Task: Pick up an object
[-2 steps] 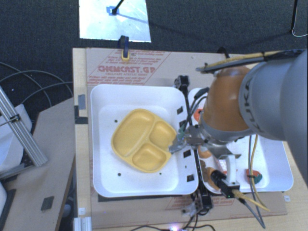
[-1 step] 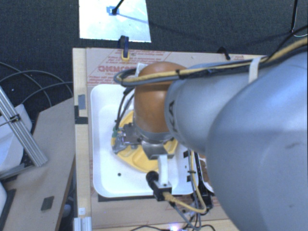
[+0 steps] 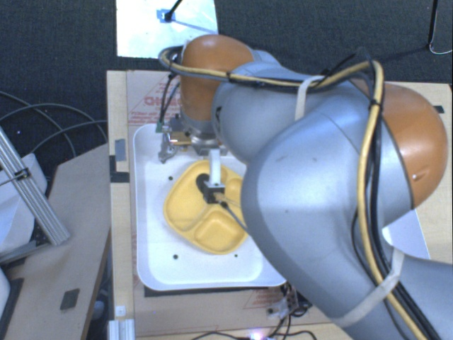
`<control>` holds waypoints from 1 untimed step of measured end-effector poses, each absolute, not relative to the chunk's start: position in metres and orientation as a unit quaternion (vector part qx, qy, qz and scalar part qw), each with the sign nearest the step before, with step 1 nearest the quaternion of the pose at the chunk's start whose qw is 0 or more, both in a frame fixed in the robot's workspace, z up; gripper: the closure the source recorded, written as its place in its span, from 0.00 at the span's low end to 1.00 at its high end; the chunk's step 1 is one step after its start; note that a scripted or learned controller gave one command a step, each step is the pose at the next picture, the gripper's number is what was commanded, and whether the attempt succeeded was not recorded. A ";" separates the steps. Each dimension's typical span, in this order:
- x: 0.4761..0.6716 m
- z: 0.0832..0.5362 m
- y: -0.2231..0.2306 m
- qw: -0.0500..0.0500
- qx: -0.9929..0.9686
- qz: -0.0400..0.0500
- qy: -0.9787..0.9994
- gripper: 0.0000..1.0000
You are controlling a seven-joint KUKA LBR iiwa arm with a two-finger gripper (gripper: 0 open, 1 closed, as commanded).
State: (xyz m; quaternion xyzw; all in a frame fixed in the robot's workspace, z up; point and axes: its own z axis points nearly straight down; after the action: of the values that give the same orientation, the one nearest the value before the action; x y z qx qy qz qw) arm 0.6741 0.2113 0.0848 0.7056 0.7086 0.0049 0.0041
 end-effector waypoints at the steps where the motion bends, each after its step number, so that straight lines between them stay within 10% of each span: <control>1: 0.670 0.098 0.213 0.002 0.704 0.002 0.710 1.00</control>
State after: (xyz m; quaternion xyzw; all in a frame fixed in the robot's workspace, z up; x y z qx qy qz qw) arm 0.6698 0.2130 0.0982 0.7038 0.7104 0.0017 0.0017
